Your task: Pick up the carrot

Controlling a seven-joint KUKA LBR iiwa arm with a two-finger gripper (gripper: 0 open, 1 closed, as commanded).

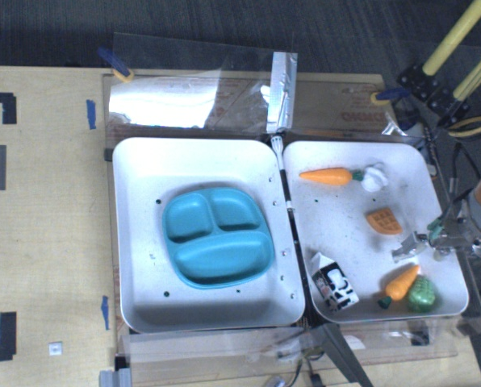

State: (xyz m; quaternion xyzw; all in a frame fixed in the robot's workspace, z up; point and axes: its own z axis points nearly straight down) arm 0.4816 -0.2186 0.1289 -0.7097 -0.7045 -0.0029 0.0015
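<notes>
An orange carrot (pixel 325 176) with a green stem end lies on its side near the back of the right bin (pixel 349 240). A second, shorter orange carrot-like piece (pixel 402 283) lies at the bin's front right, against a green vegetable (pixel 423 296). My gripper (pixel 430 242) hangs at the right bin's right side, just above and behind that shorter orange piece and well away from the back carrot. I see nothing held in it.
The left bin (pixel 135 216) holds a blue divided plate (pixel 218 236). The right bin also holds a white lump (pixel 375 179) beside the carrot's stem, a tan cracker-like piece (pixel 384 220) and a black-and-white carton (pixel 334 285) at the front left. Cables and yellow rods (pixel 458 31) stand at the back right.
</notes>
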